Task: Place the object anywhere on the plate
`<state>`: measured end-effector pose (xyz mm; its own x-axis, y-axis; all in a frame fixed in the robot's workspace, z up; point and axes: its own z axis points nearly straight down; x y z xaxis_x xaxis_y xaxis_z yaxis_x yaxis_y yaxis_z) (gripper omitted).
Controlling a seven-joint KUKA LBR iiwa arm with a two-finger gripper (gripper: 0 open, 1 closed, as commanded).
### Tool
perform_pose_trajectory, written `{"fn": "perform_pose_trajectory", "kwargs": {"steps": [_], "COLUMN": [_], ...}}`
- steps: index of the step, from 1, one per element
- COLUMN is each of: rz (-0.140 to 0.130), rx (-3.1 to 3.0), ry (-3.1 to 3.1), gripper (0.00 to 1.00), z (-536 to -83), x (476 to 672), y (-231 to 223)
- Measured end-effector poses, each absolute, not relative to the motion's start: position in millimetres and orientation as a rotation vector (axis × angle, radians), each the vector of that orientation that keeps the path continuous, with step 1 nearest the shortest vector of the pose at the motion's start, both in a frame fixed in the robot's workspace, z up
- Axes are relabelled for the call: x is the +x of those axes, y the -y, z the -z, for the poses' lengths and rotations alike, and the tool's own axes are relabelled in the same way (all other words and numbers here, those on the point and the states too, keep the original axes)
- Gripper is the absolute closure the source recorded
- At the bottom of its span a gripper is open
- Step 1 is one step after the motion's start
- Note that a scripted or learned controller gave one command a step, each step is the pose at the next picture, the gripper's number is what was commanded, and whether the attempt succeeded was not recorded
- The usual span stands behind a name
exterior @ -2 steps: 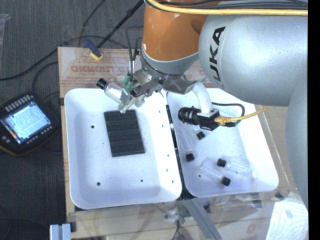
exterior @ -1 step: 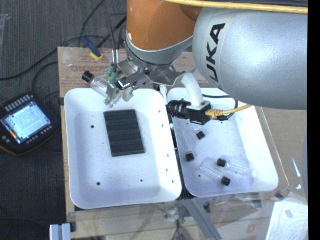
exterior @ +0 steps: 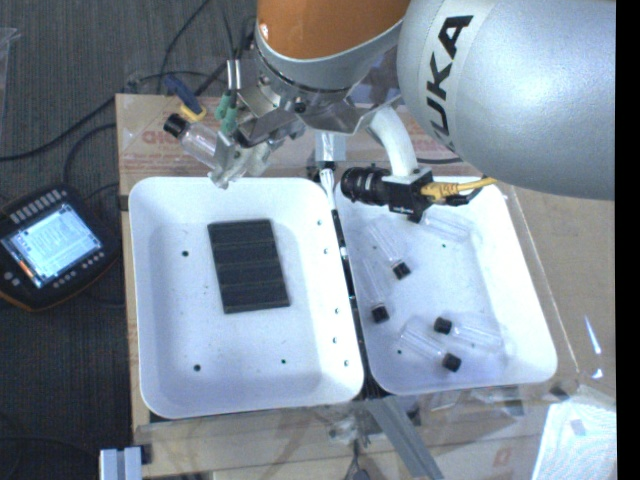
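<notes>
A clear tube (exterior: 200, 140) with a black cap sits between the claw (exterior: 228, 153) fingers, gripped. It hangs above the left bin (exterior: 160, 368)'s far rim, beyond the dark plate (exterior: 248, 265).

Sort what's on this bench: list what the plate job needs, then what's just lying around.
Job:
gripper, carrying a clear tube with a black cap
dark ribbed plate in the left bin

Lying about:
clear black-capped tubes in the right bin
teach pendant on the floor
</notes>
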<state>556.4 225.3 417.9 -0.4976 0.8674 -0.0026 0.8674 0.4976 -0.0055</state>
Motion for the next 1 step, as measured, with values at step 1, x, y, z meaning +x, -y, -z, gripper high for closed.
{"fn": "perform_pose_trajectory", "kwargs": {"steps": [1], "rz": [-0.007], "rx": [-0.941], "ry": [2.996], "gripper": [1.00], "z": [-430.6], "x": [596.2], "y": [-219.4]}}
